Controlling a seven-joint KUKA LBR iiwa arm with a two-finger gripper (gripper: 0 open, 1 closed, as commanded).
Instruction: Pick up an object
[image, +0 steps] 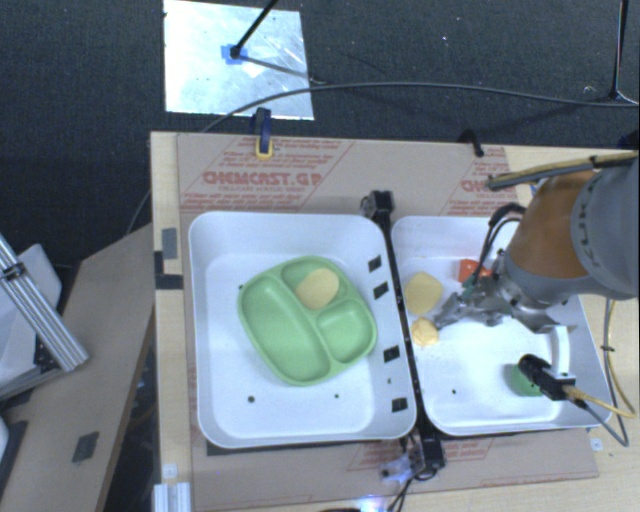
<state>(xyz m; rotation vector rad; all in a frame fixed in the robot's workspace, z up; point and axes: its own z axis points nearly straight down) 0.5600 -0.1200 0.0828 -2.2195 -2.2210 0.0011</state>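
Objects for picking lie across two white bins on my worktop (300, 170). Largest is the arm (580, 235), reaching in low over the right bin (470, 400), evidently lined up for a grab. In the left bin (230, 400) a green tray (300, 325) cradles one yellow piece (319, 288). My end effector (447, 315) sits between two yellow pieces (423, 291) and (425, 333), just beside both; I cannot tell its state. A green item (522, 379) and orange bit (468, 269) lie nearby.

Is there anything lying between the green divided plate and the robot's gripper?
Yes. In the camera view, the black-clipped bin walls and two yellow pieces, one larger and one smaller, lie between the green plate and the gripper.
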